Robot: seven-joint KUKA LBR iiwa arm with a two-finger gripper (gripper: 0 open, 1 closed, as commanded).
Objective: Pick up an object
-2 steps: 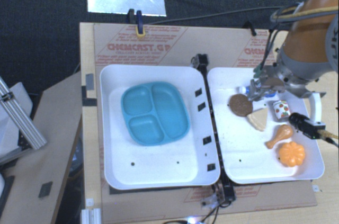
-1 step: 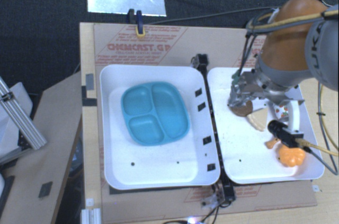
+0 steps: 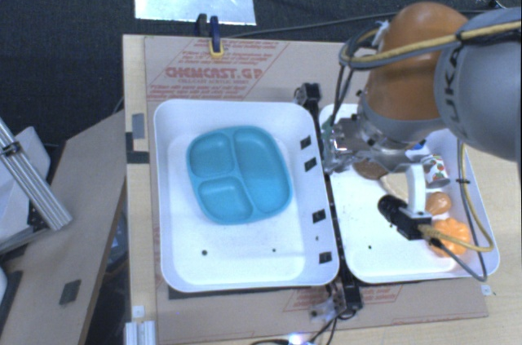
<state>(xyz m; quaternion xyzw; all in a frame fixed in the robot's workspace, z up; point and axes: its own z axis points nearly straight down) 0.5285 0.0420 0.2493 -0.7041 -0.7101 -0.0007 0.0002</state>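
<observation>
My gripper (image 3: pixel 338 151) hangs low over the far left part of the right bin (image 3: pixel 367 254), close to the wall shared with the left bin. A flat brown object (image 3: pixel 372 169) lies just to its right, partly under the wrist. Along the bin's right side lie a white patterned item (image 3: pixel 435 170), a round orange-brown piece (image 3: pixel 440 203) and an orange object (image 3: pixel 453 236). The bulky arm hides much of the bin's far half.
The left bin (image 3: pixel 183 254) holds a blue divided plate (image 3: pixel 239 174) near its middle. A row of black clips (image 3: pixel 314 192) runs along the divide between the bins. Cardboard lies under both bins, with a blue-and-yellow clamp (image 3: pixel 214 36) at the back.
</observation>
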